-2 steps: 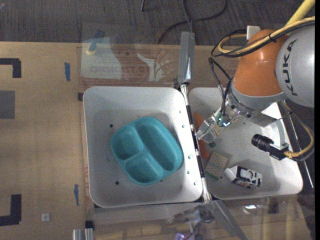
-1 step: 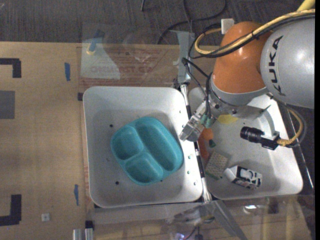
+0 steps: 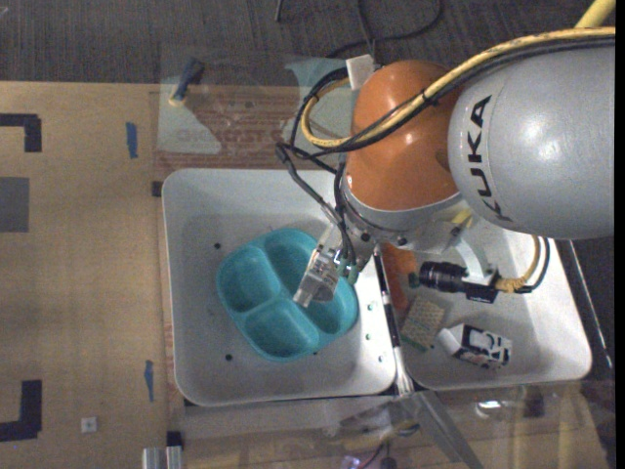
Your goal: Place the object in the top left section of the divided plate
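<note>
The big grey-and-orange arm (image 3: 459,154) hangs over the white left bin (image 3: 195,262). The teal divided plastic plate (image 3: 259,296) sits mid-bin, with the gripper (image 3: 317,281) at its 2 o'clock; can't tell its grip or which object it's carrying. My guess: a drop here could straddle the plate's divider.

The arm (image 3: 508,135) hides much of the right bin (image 3: 566,350) (its top runs off-frame).
</note>
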Controlling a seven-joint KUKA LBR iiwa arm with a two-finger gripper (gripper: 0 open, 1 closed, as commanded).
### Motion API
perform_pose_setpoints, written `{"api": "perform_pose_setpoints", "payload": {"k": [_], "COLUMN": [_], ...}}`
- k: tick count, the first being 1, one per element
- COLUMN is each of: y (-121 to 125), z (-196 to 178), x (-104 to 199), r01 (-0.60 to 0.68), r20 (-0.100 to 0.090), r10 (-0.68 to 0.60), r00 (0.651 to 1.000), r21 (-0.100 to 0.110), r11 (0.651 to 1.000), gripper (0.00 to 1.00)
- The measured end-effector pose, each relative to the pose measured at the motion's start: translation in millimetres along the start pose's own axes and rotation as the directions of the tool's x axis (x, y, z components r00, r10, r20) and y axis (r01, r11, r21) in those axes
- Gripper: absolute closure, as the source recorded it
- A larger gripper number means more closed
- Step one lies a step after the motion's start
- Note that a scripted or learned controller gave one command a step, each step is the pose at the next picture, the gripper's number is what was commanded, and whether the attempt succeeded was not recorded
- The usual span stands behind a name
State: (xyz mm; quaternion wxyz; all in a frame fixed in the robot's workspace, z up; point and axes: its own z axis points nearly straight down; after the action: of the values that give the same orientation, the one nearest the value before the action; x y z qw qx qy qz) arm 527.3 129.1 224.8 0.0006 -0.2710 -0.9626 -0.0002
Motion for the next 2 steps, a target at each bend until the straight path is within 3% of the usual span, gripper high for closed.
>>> {"api": "perform_pose_setpoints", "payload": {"k": [1,2], "y": [-48,-55], "z": [-2,-65], "x": [-20,-73], "r01": [0.109,0.349], "r20": [0.0,0.007], "r10": [-0.109,-0.349], "r00": [0.994,0.937], "r21": [0.0,-0.002], "r11": [0.994,0.937], "gripper": [1.0,1.0]}}
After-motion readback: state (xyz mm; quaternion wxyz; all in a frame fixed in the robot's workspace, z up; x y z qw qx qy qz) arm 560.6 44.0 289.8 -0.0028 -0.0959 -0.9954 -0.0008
